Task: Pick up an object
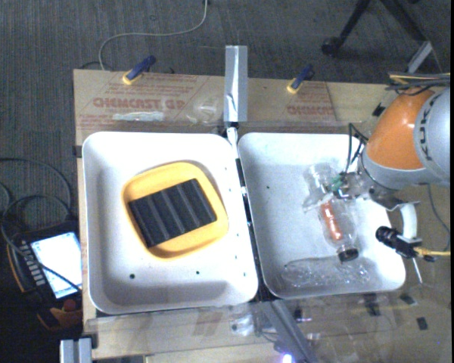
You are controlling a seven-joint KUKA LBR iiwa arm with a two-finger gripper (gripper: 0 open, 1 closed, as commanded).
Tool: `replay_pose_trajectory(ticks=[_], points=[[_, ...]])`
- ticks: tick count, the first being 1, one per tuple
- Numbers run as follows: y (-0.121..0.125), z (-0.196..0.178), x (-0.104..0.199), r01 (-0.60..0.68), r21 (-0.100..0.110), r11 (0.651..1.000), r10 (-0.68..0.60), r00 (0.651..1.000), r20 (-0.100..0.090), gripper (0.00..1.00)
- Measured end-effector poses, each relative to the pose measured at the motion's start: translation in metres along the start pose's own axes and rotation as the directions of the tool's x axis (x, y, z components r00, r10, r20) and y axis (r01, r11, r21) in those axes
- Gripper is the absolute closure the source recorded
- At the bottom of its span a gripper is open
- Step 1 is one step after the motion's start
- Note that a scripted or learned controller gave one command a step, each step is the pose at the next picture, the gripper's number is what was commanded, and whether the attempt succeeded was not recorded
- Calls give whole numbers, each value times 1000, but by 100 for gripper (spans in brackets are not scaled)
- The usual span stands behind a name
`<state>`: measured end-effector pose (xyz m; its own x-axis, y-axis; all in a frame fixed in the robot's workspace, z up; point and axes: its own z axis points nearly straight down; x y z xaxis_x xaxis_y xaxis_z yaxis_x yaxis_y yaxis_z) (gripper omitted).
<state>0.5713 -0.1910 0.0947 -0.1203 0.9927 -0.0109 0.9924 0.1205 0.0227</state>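
My arm [408, 138] comes in from the right, its grey shell and orange band hanging over the right edge of the right shallow white bin [276, 225]. My jaws [346, 186] sit low over that bin's upper middle, tucked under the wrist — I cannot tell how they stand, and I see nothing clearly caught by them.

Just below and beside them lies a clear plastic bottle with an orange-red filling and a black cap [335, 225], on its side and slanted, cap end toward the bin's near wall. A crumpled piece of clear plastic wrap [318, 181] lies at its upper end, near my jaws; whether I touch either one I cannot tell. Along the bin's near edge rests a long clear plastic piece [325, 273], flat on the floor of the bin, just beside the bottle's cap.

The left shallow white bin [106, 263] holds a yellow rounded-square tray with a black ribbed insert [174, 210], lying flat and turned at a slight angle, well apart from me.

Both bins sit side by side on the desk [159, 104] — a brown board with two blue-and-yellow clamps [138, 69] on its far edge.
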Motion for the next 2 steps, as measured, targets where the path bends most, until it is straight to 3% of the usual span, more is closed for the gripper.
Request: replay_pose_trajectory(ticks=[1, 2], points=[[1, -10, 0, 0, -2, 1000, 0, 1000, -2, 100], [78, -75, 35, -150, 25, 988, 150, 989, -5, 100]])
